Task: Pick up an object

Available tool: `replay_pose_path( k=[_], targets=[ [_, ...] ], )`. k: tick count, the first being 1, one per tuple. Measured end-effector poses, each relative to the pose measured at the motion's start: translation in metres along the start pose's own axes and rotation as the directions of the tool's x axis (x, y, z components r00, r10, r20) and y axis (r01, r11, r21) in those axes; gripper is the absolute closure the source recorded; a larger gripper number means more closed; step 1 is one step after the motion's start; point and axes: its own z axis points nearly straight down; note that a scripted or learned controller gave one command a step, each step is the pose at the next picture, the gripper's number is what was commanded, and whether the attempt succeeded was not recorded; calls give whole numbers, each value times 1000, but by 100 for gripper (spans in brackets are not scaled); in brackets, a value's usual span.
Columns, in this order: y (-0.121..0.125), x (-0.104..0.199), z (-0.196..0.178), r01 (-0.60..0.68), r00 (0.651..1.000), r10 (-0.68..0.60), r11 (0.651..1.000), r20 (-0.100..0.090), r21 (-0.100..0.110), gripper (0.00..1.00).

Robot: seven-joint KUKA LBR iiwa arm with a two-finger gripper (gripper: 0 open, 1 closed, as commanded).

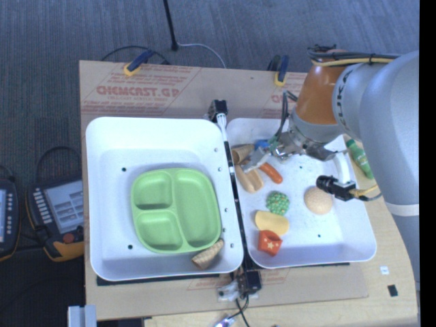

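Reaching in from the right, the grey arm (381, 107) is hanging its gripper (262, 154) low over the back left corner of the right bin (354, 247). Honestly can't tell if the fingers are spread or pinched, it's too blurry there. Right by the tip, an orange carrot-looking piece (272, 174) and a tan bun thing (249, 180) are lying just beside each other. A green bumpy piece (277, 201), a yellow chunk (271, 221), a red block (270, 242) and a beige ball (317, 200) are sitting nearer the front. The left bin (109, 142) is holding a green divided plate (176, 208), with a tan bread-like piece (208, 254) touching its front edge.
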Motion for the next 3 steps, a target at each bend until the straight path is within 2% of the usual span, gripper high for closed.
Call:
replay_pose_path(
  k=[1,2,3],
  targets=[
    [5,1,-15,0,1000,0,1000,0,-13,100],
    [2,2,-13,-2,1000,2,1000,-6,-2,0],
    [4,1,-23,-1,1000,1,1000,-1,-10,100]
  ],
)
